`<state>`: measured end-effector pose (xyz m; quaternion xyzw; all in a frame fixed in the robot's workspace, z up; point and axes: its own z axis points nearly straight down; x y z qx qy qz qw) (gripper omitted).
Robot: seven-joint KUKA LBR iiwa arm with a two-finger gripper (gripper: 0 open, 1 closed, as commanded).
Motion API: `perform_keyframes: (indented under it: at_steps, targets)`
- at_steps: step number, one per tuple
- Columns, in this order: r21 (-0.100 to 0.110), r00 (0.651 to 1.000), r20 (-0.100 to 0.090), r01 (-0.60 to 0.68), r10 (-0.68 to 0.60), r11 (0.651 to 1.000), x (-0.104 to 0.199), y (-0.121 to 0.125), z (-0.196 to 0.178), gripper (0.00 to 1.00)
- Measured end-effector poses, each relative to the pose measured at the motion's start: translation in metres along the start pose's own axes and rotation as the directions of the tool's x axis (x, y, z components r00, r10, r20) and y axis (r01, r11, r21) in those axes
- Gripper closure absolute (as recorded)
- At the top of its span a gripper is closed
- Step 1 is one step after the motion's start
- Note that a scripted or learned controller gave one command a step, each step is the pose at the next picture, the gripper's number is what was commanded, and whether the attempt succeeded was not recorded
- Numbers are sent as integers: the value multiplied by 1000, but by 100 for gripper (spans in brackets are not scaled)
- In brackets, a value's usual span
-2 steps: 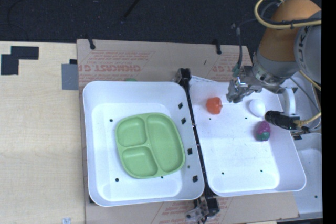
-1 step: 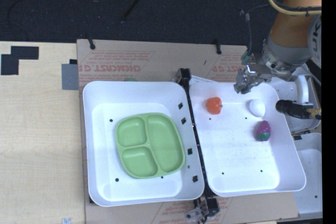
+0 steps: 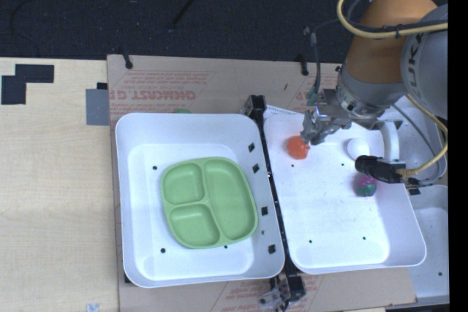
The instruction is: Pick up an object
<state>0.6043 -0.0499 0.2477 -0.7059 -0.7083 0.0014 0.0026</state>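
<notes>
A small orange ball (image 3: 297, 148) lies near the back left of the right bin (image 3: 336, 237). My gripper (image 3: 313, 133) hangs just above and to the right of it, its tips close to the ball's top edge. A white egg-shaped object (image 3: 357, 147) rests further right in the same bin. A purple and green object (image 3: 365, 187) sits below a dark part of the arm's fittings (image 3: 380, 168). Nothing can be seen between the gripper's tips.
The left bin (image 3: 139, 157) holds a green divided plate (image 3: 208, 202). A black divider (image 3: 265, 179) runs between the two bins. The arm's orange and grey body (image 3: 391, 40) looms over the right bin's back right corner, with cables trailing beside it.
</notes>
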Motion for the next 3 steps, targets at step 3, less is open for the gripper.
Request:
perform_keyframes:
  at_steps: [3]
  targets:
    - [-2, 1000, 1, 1, -1, 1000, 140, -31, 14, 100]
